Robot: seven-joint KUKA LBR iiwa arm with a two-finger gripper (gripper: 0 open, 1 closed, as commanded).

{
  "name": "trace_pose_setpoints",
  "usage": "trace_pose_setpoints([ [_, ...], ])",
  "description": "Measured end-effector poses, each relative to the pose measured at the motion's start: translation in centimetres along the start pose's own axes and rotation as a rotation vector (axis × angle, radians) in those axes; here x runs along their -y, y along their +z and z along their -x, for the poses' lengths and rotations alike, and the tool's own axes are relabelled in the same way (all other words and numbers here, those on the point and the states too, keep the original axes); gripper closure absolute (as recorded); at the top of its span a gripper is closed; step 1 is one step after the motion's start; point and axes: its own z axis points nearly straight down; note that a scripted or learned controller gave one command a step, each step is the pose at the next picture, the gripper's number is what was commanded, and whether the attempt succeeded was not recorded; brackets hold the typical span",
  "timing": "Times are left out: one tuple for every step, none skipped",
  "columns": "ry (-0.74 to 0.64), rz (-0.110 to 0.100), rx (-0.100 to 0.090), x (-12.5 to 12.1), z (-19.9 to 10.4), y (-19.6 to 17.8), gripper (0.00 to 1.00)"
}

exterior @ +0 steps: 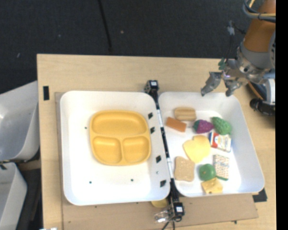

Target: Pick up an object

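Observation:
My gripper (218,86) hangs over the far edge of the right bin (245,128), fingers spread open with nothing between them. Below it in that bin lie several toy foods: a tan bread roll (185,113), an orange sausage (176,124), a purple grape bunch (202,126), a green broccoli (222,125), a yellow cheese piece (198,148), a small printed carton (221,141), a toast slice (184,169), a green lump (207,171) and a checked cracker (221,166). The roll is the closest to the gripper.
The left bin (77,176) holds a yellow three-compartment tray (120,137). Black clips (152,86) line the seam between the bins. The arm's orange band (259,35) rises at the far right. A white object (12,123) stands left of the bench.

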Motion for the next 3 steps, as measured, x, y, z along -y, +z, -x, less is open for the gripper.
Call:
trace_pose_setpoints([
  [0.001,-0.006,0.0,4.1,2.9,7.1,0.0],
  [-0.001,0.011,0.004,9.9,2.0,13.2,0.0],
  [0.0,0.01,0.001,9.7,1.9,12.9,0.0],
])
